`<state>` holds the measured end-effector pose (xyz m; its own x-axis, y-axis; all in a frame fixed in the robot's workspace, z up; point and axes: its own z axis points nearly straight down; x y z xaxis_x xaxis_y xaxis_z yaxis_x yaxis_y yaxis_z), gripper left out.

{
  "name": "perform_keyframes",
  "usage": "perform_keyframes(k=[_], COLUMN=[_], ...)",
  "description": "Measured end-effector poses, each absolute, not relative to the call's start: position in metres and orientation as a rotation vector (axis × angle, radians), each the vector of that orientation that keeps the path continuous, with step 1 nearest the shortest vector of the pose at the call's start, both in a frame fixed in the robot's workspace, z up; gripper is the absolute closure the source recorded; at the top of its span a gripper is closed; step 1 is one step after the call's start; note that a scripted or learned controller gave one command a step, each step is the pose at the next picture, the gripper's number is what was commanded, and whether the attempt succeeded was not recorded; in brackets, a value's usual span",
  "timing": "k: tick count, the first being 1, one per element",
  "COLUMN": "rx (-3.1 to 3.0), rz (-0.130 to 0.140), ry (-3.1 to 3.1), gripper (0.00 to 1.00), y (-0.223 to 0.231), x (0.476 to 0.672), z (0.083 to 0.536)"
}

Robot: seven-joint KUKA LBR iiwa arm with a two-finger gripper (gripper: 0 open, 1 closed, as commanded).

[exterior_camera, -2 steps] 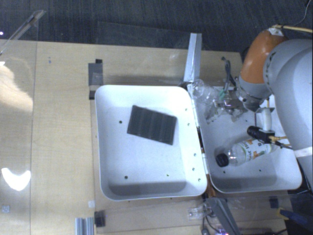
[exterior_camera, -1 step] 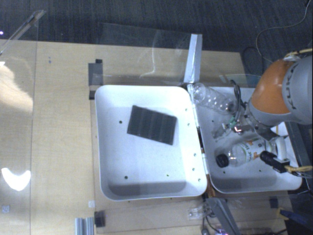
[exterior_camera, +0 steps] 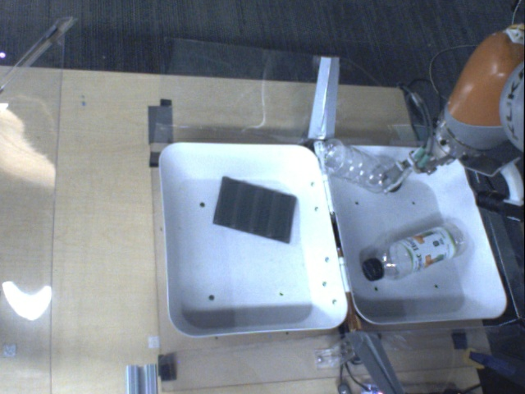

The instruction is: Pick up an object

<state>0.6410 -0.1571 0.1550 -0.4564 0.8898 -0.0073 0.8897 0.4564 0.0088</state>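
Observation:
A crumpled clear plastic bottle (exterior_camera: pixel 354 162) lies at the far left corner of the right bin (exterior_camera: pixel 484 302). My gripper (exterior_camera: pixel 402 173) reaches in from the right and sits at that bottle's right end, touching or nearly touching it. A second clear bottle (exterior_camera: pixel 414 253), with a black cap and an orange-and-green label, lies on its side in the middle of the right bin. In the left bin (exterior_camera: pixel 189 310) a dark grey flat rectangular pad (exterior_camera: pixel 255 209) lies slightly rotated.
The orange band of the arm (exterior_camera: pixel 484 80) hangs over the right bin's far right corner. A grey upright bar (exterior_camera: pixel 324 97) stands behind the seam between the bins. Cables (exterior_camera: pixel 414 105) run behind the right bin.

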Motion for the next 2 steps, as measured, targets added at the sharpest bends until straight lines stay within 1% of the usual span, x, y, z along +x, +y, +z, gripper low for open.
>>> perform_keyframes(k=[1,2], rx=[1.567,1.558], rz=[-0.021,-0.026], ry=[2.741,2.747], gripper=[0.0,1.0], y=[-0.143,-0.142], x=[0.659,0.659], z=[0.104,0.115])
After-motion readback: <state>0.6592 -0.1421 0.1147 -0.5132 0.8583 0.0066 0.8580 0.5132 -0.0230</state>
